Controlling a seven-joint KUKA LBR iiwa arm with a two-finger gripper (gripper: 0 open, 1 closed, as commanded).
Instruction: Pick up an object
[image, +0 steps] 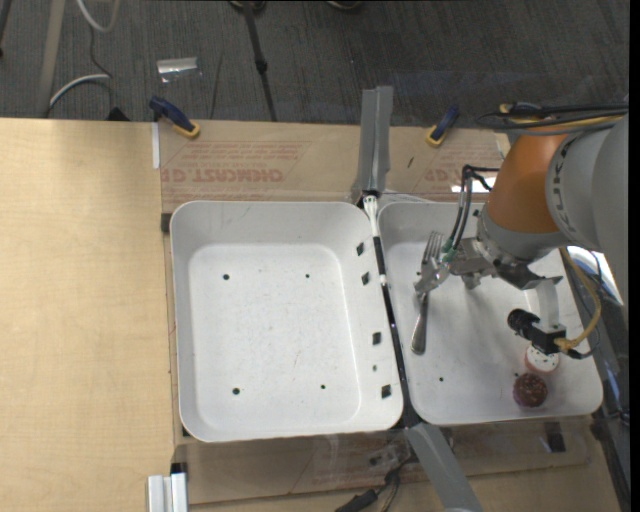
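Tool (437, 272) clamped on fork (424, 300) above right bin (480, 400), dark ball (530, 390) near front corner

Light wooden bench (80, 300), dark grey carpet floor (300, 50); white cable (75, 85)

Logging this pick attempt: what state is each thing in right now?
Fork: tines up by the gripper, handle slanting down over the right bin; grip unclear.
Dark red ball: resting in the right bin, near its front corner.
Left bin: sitting flat.
Gripper: at the fork's head.
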